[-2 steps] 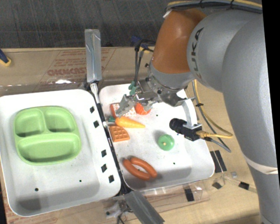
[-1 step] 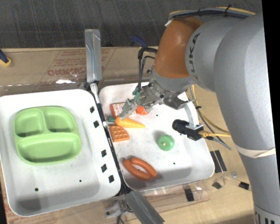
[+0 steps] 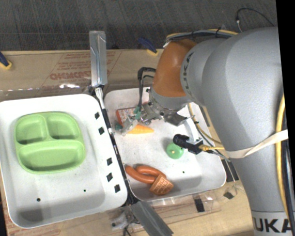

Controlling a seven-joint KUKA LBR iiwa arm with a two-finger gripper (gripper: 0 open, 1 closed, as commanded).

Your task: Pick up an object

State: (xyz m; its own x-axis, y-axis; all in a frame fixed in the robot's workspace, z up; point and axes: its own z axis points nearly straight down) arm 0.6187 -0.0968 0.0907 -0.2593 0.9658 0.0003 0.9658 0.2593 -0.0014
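My grey arm (image 3: 239, 95) takes up most of the right side, bending in over the right bin with the orange band (image 3: 170, 74) just above my wrist. Below me the desk (image 3: 38, 65) carries a brown cardboard sheet held by blue clamps, and on it the two white bins sit side by side. The left bin (image 3: 21, 205) holds a green divided tray (image 3: 49, 141), lying flat in its upper half with three compartments facing up. The right bin (image 3: 195, 180) is partly covered by my wrist and holds the smaller things. Near its front edge lies an orange-red sausage-shaped toy (image 3: 141, 172), and touching its right end is a brown, ridged piece like a pastry or cone (image 3: 161, 184). Toward the middle sits a small green round object (image 3: 174, 150), just beside a black part of my wrist hardware. Higher up, near the bin's back left corner, a yellow-orange wedge (image 3: 140, 131) lies flat, and just behind it is a cluster of small items, with a red and white packet (image 3: 125, 114) and a bit of teal beside it. My jaws (image 3: 146, 114) reach down into that cluster, right above the wedge, but from this angle I cannot tell whether they are open or closed, nor whether anything sits between them.
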